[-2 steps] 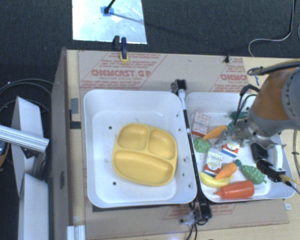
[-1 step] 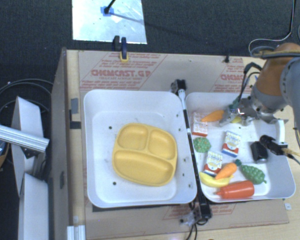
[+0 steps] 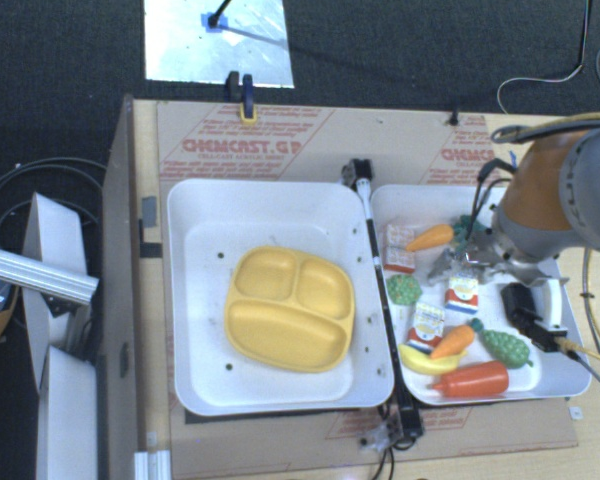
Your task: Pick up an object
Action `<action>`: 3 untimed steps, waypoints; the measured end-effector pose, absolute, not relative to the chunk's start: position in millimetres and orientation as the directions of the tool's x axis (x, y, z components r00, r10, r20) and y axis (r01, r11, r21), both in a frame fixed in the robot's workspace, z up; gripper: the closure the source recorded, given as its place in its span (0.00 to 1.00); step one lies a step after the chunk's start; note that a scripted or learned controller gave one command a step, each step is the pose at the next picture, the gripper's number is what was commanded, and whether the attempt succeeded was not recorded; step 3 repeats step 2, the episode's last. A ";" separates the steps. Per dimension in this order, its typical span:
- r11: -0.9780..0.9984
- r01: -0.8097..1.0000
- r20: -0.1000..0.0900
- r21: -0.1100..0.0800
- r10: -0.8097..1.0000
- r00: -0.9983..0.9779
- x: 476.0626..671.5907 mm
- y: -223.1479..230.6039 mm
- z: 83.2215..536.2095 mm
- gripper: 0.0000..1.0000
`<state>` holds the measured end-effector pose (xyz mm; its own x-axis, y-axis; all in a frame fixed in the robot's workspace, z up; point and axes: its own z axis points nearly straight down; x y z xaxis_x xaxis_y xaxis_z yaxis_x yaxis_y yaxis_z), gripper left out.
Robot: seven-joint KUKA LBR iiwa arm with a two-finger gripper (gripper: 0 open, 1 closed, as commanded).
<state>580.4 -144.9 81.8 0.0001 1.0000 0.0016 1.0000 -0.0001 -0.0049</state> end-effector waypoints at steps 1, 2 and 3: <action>0.002 1.000 0.003 -0.007 1.000 -0.002 582.3 -145.6 89.1 1.00; 0.012 1.000 0.002 0.001 1.000 -0.012 571.9 -51.8 186.2 1.00; 0.012 1.000 0.002 0.001 1.000 -0.012 571.9 -51.8 186.2 1.00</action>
